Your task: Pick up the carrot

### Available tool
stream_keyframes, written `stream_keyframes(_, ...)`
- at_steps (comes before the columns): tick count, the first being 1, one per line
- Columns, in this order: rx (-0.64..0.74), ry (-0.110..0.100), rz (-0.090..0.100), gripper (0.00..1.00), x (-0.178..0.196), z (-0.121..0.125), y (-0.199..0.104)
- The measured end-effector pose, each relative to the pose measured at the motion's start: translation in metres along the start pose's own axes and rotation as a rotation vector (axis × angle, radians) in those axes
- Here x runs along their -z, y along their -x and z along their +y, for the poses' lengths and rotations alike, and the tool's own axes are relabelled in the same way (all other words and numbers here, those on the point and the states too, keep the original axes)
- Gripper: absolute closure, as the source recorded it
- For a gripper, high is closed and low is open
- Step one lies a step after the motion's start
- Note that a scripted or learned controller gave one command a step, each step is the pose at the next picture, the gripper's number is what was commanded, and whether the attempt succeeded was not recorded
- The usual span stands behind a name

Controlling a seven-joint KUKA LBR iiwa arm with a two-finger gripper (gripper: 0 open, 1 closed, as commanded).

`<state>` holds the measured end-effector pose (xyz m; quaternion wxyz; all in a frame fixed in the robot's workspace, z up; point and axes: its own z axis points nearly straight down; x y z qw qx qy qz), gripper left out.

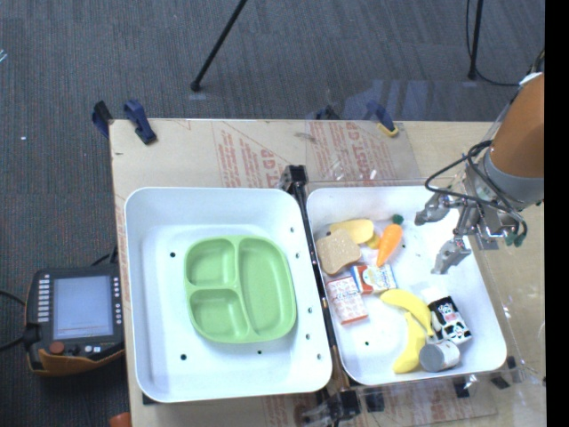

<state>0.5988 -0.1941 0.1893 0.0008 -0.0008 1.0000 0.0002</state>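
Camera view: carrot (388,243) leans against bread slice (338,253), right bin (494,314). Gripper (440,235) right of carrot, jaws spread, empty. Best approach: straddle carrot's middle, avoiding bread.

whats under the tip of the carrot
The orange toy carrot lies in the right white bin; its narrow tip overlaps the small orange-and-white carton. The covered part of the carton stays hidden.

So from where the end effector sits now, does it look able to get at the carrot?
Probably yes. The carrot lies exposed on top in the right bin, beside the bread slice, nothing covering it. The end effector hangs open to its right with bare bin floor between.
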Motion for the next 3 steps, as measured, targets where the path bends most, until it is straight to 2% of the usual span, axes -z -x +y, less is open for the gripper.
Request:
stream_keyframes(1, -0.2, -0.003, -0.011, 0.0, -0.093, 0.039, 0.029)
stream_keyframes(2, -0.194, -0.002, -0.013, 1.0, -0.081, 0.042, 0.031)
stream_keyframes(3, -0.624, 0.0, -0.003, 1.0, -0.046, 0.029, 0.016)
